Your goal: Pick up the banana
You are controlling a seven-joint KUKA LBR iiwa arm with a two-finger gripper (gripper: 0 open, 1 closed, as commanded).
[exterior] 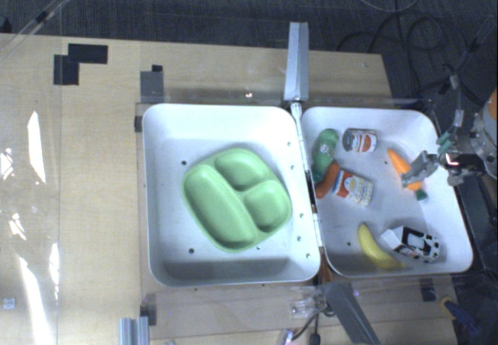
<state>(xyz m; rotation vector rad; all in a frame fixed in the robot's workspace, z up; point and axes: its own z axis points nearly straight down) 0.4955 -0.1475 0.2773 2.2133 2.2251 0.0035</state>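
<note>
Banana (376,247) lying flat near front edge of right bin (447,127), just beside a black-and-white carton (417,244). Hand (433,166) at bin's right rim, over an orange carrot (405,170), well apart from banana; cannot tell whether it is spread or pressed together. Left bin (163,141) holds a green divided tray (237,197).

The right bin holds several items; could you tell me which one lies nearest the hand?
The carrot: it lies by the bin's right wall, just left of the hand, nearer than the banana.
</note>
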